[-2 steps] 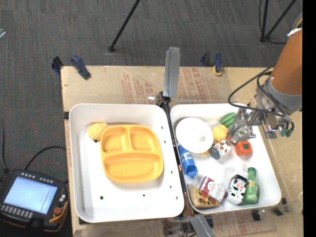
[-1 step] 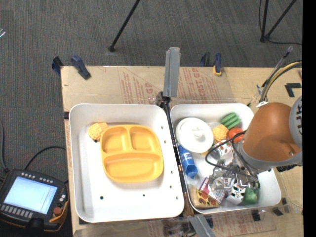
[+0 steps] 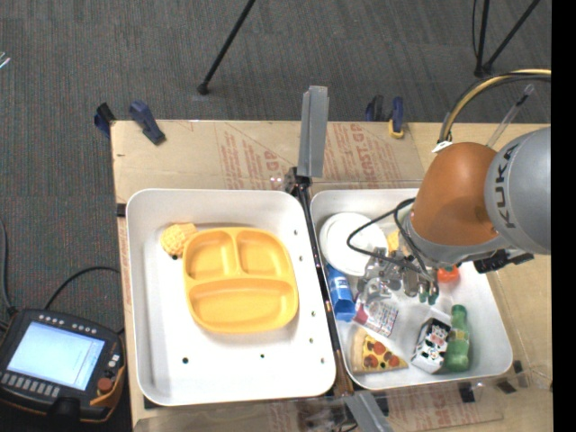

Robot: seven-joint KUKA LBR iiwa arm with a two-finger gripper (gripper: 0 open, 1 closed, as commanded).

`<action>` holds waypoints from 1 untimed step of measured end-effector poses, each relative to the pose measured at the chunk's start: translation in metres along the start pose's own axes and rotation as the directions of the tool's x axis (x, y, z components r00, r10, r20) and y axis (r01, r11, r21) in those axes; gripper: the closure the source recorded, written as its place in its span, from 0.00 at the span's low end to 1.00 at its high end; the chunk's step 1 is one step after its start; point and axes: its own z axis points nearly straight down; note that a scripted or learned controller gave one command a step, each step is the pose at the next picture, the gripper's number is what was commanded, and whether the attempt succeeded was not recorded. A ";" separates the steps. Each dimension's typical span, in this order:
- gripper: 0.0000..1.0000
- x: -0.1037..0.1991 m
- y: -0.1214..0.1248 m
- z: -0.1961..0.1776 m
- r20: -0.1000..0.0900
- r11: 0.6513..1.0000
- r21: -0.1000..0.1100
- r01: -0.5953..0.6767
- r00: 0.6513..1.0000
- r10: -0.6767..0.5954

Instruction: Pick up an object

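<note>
Left bin (image 3: pixel 144 331): yellow divided tray (image 3: pixel 240 279), corn toy (image 3: pixel 176 237) touching its far-left corner | Right bin (image 3: pixel 499 331): white plate (image 3: pixel 346 237) far-left, pizza slice (image 3: pixel 376 354) near, green bottle (image 3: pixel 458 340) and cow-print carton (image 3: pixel 433 344) near-right, blue container (image 3: pixel 341 295) at left wall | My gripper (image 3: pixel 396 286) low over bin centre; fingers' state: cannot tell.

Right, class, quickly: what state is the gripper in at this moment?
Gripper: low in the right bin; whether it is open, closed or holding anything cannot be told.
</note>
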 end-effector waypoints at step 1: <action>0.00 0.006 0.005 0.000 0.007 0.999 0.001 0.033 0.999 -0.033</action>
